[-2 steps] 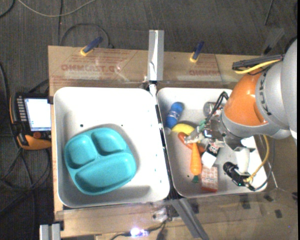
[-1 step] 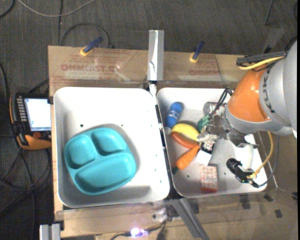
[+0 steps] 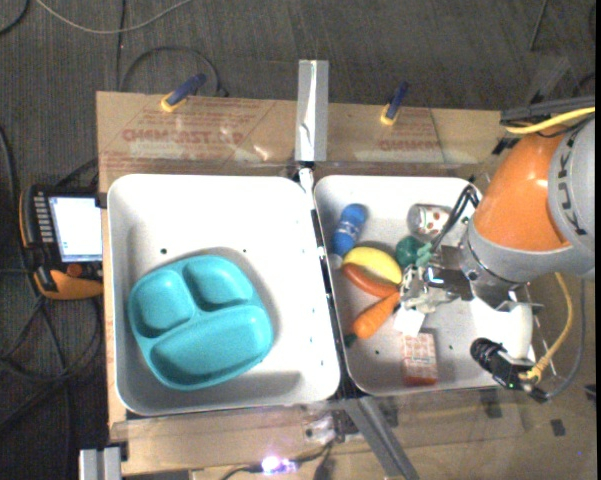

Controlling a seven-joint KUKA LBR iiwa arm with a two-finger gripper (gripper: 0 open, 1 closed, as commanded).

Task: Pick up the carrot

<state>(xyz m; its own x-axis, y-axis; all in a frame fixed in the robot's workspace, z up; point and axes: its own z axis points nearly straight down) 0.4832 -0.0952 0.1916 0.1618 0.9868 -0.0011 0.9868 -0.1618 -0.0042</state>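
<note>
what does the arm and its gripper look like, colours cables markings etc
The arm is grey with a broad orange band and dark "KUKA" lettering at the view's right edge. A yellow cable runs over its top. The gripper is a small block of metal and black parts.

We see the carrot (image 3: 374,315), orange and tapered, lying slantwise on the right bin's floor near its left wall, tip pointing lower-left.

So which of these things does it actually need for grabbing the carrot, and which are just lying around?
For the job:
carrot, in the right bin
gripper, right over the carrot's end

Just lying about:
teal divided plate in the left bin
blue bottle
yellow lemon-like fruit
small can
reddish block
</note>
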